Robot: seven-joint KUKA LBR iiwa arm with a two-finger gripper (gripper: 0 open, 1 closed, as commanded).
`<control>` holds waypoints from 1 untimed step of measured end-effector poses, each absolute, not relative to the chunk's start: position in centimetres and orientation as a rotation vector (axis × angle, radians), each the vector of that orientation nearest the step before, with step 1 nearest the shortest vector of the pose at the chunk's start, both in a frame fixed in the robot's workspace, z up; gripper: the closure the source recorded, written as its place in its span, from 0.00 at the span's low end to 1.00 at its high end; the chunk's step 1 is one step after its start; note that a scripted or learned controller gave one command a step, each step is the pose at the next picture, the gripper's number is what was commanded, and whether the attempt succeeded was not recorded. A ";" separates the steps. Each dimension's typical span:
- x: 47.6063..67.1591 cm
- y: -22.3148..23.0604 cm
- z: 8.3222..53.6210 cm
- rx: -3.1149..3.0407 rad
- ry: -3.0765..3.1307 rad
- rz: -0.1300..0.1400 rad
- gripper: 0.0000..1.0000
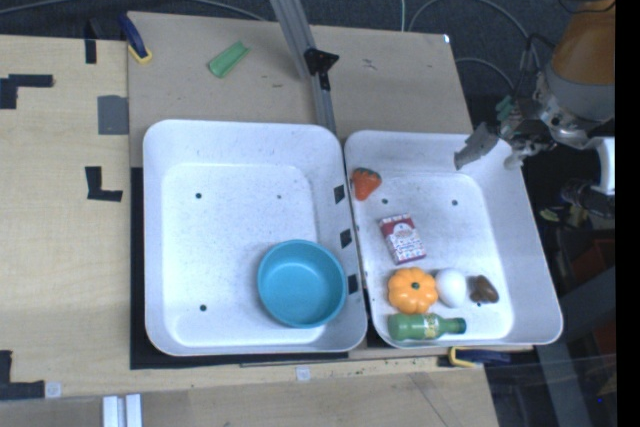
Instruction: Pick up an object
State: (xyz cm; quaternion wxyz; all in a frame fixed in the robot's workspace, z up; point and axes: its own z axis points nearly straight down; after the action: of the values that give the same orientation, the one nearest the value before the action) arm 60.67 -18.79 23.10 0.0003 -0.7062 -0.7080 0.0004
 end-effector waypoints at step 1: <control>60.7 -18.8 23.1 -2.219 -2.224 0.002 0.00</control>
State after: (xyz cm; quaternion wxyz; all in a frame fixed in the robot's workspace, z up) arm 60.67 -18.81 23.10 0.0002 -0.7063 -0.7079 0.0007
